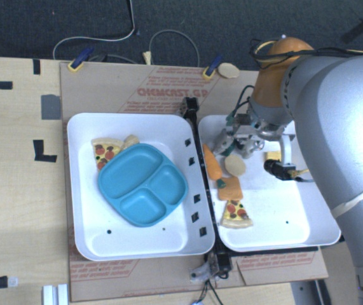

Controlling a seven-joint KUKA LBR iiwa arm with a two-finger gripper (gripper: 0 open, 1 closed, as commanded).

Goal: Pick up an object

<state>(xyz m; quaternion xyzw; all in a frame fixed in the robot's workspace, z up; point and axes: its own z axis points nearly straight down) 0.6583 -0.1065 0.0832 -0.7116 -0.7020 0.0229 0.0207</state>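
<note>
Seemingly light, stiff and smooth, a small beige disc (235,165) near the right bin's (295,230) left wall lies below the gripper (235,143), best pinched across its rim.

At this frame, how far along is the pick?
Done: the arm has reached into the right bin, gripper low over the round beige piece. In hand: nothing visibly between the fingers. Left: grasping and lifting; carrot, pizza slice and beige piece all lie in the bin.

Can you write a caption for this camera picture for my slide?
Robot gripper hovers over toy food in the right bin, beside a blue plate.
</note>
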